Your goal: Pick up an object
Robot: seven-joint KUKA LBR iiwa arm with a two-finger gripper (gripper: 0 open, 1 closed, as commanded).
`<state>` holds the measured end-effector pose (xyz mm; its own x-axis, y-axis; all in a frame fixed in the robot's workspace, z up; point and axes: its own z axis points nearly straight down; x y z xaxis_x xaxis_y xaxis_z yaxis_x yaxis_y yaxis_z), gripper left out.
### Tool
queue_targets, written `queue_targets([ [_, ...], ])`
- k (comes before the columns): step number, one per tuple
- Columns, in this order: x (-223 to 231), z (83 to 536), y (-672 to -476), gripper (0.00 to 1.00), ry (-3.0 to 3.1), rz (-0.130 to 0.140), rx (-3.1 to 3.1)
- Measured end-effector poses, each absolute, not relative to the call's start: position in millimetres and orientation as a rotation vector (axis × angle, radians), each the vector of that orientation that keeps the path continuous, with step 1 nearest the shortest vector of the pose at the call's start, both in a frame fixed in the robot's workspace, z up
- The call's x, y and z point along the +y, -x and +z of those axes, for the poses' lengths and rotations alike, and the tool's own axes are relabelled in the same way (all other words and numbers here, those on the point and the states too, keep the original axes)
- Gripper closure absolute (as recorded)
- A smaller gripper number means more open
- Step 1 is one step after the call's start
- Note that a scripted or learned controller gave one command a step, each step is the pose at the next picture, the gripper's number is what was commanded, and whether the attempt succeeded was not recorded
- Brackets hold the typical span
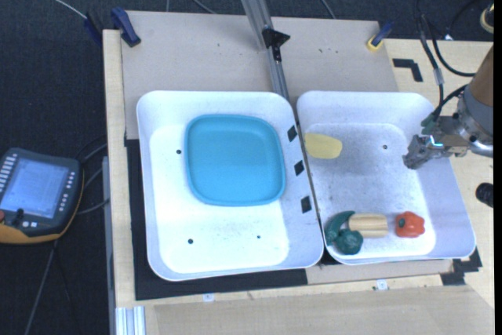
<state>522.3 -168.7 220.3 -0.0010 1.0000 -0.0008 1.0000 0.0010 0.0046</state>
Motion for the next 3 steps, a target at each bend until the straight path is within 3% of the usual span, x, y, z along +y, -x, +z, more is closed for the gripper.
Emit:
queue_targets([
  [1, -168.7, 247.5, -522.9, 1.0, -2.219, 0.002, 2.22],
  [3, -54.7, 246.0, -544.5, 1.0, -2.216, 0.003, 2.227],
])
